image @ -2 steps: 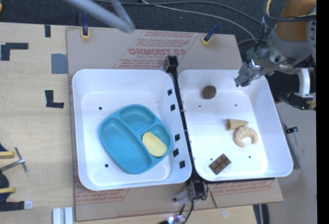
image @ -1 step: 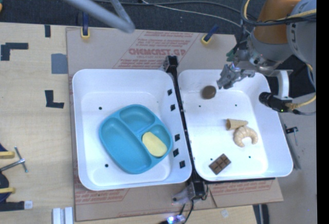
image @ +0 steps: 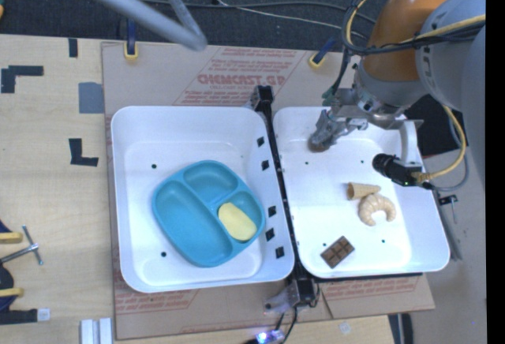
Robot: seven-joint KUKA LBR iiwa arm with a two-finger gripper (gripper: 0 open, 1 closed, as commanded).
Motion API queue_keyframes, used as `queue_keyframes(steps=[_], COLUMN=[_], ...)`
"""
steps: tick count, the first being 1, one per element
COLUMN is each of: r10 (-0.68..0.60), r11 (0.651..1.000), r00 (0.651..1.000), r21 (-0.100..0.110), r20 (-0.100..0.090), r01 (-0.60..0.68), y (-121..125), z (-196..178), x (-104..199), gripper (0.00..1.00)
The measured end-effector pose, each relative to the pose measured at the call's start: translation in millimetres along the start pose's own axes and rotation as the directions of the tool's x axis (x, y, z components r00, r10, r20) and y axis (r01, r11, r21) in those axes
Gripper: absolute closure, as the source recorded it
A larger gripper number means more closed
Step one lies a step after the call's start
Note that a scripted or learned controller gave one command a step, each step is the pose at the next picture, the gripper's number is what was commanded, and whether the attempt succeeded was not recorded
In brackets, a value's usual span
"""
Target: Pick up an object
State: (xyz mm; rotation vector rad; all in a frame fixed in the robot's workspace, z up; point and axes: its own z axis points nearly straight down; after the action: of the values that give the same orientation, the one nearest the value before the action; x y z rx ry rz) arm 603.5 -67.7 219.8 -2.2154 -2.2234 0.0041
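Pointing left, cone [image: 362, 191] lying flat.

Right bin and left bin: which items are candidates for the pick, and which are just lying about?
Candidates, in the right bin near the end effector:
cone piece
croissant
chocolate piece

Lying about, in the left bin:
blue divided plate
yellow item in one of its compartments

Both bins [image: 126, 177] look like smooth, glossy white plastic; the blue tray [image: 185, 220] is matt plastic. Printed brown cardboard [image: 237, 78] lies under them on the pale wood table [image: 47, 192].
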Motion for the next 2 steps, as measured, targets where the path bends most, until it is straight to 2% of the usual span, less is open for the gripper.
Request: queue_keyframes(steps=[1, 2], r10=[-0.002, -0.001], r11=[1.000, 1.000], r00=[1.000, 1.000], r21=[-0.001, 0.000], r20=[-0.001, 0.000], r01=[0.002, 0.001], y=[-17.2, -28.7], z=[-9.4, 0.4], x=[47.1, 91.7], gripper=[1.00, 1.00])
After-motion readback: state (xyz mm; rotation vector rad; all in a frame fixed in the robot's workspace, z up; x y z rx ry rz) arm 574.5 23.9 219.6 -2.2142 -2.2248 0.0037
